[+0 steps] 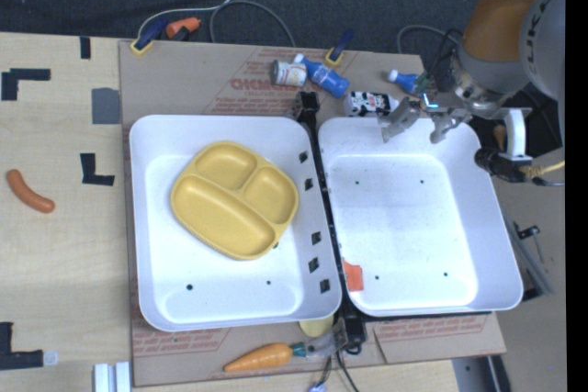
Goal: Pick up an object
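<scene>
Jaws spread wide, nothing between; gripper (421, 125) over 12 o'clock rim of right bin (496, 225). Yellow divided plate (235, 198) flat in left bin (147, 197), centre-ish, long axis approx 10-to-4 o'clock, single big compartment twd 7 o'clock.
</scene>
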You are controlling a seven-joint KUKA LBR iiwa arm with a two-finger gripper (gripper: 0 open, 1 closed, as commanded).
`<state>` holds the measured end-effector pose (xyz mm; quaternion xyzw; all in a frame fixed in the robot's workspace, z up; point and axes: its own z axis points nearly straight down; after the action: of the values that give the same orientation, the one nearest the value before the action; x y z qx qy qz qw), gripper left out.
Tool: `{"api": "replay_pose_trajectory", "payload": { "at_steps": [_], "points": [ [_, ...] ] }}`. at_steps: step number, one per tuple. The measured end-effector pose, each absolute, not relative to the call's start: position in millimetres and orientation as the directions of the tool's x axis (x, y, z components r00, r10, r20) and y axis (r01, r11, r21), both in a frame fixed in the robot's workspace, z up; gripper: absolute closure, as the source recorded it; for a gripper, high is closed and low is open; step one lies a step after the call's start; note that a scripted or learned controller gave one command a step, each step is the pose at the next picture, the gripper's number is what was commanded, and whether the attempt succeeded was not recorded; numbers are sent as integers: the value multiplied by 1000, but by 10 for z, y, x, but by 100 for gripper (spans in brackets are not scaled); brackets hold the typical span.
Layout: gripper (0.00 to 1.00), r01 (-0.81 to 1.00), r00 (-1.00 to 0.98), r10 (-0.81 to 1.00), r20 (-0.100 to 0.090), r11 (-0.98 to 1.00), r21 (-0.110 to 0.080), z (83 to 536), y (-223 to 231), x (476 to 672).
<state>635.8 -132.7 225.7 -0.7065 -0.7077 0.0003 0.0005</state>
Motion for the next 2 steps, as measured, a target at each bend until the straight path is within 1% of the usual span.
{"api": "replay_pose_trajectory", "payload": {
  "at_steps": [1,2],
  "points": [
    [0,1000,-2,1000,0,2,-7,833,-1069,6242],
    [0,1000,-3,1000,-1,3,0,852,-933,6579]
  ]
}}
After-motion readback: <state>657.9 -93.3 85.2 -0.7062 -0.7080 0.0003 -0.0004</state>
